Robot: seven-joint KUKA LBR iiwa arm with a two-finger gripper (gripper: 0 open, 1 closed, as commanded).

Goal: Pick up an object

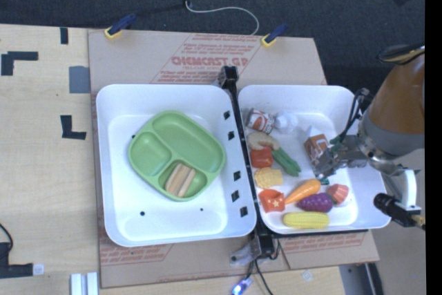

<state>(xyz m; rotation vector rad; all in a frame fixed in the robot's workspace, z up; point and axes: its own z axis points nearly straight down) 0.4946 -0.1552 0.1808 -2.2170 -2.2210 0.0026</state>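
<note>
The gripper [323, 166], finger state indeterminate, hovers low in the right bin [345, 99]; descent onto the carrot [302, 191] remains.

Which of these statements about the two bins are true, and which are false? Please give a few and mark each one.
1. The green plate lies in the left bin. True.
2. The toy food is piled in the left bin. False: it lies in the right bin.
3. The gripper is over the right bin. True.
4. The carrot lies on the green plate. False: it lies in the right bin, beside the purple grapes.
5. The corn cob lies near the front edge of the right bin. True.
</note>
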